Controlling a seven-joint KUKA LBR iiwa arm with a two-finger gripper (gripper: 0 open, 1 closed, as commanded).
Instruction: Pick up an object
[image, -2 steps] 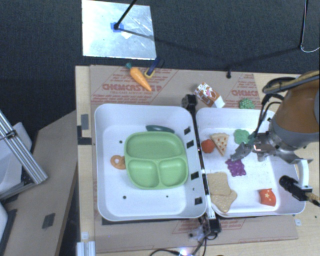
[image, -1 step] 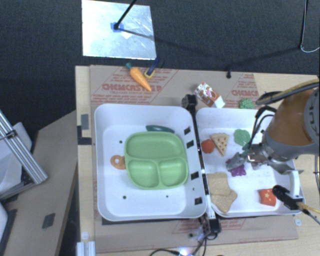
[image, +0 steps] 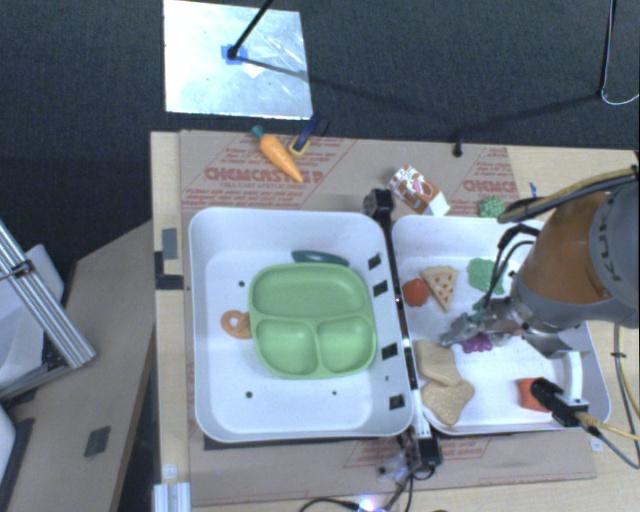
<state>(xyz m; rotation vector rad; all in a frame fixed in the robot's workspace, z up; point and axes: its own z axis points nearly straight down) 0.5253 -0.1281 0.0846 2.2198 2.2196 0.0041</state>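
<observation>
The right bin (image: 600, 390) has the toy food. The gripper (image: 462, 333) hangs low in it, but I cannot tell how its fingers stand. Just beside it lies a purple toy (image: 479, 344), small, light, probably bumpy; pinch its middle.

We see the grey, orange-banded arm (image: 580, 265) cut off at the right edge. It covers part of the right white bin (image: 450, 228). The purple item (image: 478, 344) beside the gripper (image: 458, 334) is too blurred to identify.

Green tray (image: 305, 300), white bins (image: 215, 330), orange carrot (image: 279, 157).
</observation>
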